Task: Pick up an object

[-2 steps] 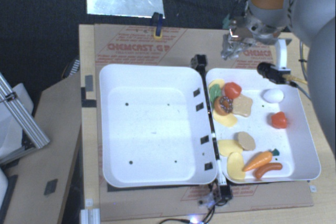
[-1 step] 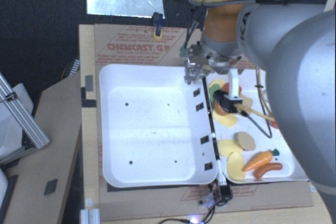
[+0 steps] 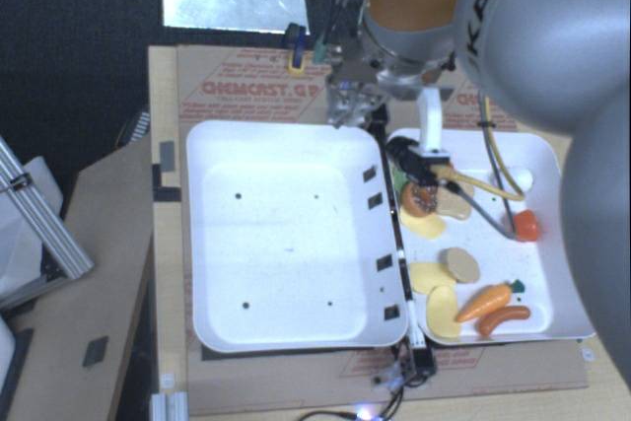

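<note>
Toward the near right corner of the bench (image 3: 166,104), inside the right bin (image 3: 552,153), lie the things that can be picked: a toy carrot (image 3: 485,301), a reddish sausage (image 3: 503,318), some yellow slices (image 3: 426,225) and a round beige piece (image 3: 459,263). I judge the carrot the best choice. It looks like light, stiff plastic with a smooth skin, so it may slip. It is better to take it across the thick middle, not at the thin green end. The sausage lies just beside it, so a careless grasp could push both. The flat slices seem harder to take, because they lie low on the floor of the bin.

The gripper (image 3: 355,108) hangs over the far edge of the bins, near the wall between the right bin and the left bin (image 3: 286,232), well apart from the carrot. I see nothing held in it, and whether it is open or closed I cannot tell.
</note>
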Motion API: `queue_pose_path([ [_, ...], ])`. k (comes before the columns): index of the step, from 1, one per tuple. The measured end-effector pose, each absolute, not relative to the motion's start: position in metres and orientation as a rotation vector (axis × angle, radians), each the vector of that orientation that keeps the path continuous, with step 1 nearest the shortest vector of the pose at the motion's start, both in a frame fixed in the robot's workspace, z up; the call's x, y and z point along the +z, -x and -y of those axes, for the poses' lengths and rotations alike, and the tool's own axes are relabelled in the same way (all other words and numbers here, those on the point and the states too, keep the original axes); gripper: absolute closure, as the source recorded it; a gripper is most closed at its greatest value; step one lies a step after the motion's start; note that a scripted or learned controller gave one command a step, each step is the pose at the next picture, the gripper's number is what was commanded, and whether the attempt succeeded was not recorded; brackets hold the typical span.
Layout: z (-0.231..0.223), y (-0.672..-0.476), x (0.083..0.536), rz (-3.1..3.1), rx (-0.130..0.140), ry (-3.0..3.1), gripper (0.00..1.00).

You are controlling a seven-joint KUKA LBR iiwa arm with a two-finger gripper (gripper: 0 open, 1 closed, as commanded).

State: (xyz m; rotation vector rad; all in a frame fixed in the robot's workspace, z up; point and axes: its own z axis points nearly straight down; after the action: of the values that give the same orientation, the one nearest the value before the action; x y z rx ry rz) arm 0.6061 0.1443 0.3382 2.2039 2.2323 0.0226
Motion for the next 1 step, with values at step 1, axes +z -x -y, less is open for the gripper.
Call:
queue_pose_path([
  [1, -0.1889, -0.5752, 0.3670, -2.232, 0.008, -2.210, 1.00],
])
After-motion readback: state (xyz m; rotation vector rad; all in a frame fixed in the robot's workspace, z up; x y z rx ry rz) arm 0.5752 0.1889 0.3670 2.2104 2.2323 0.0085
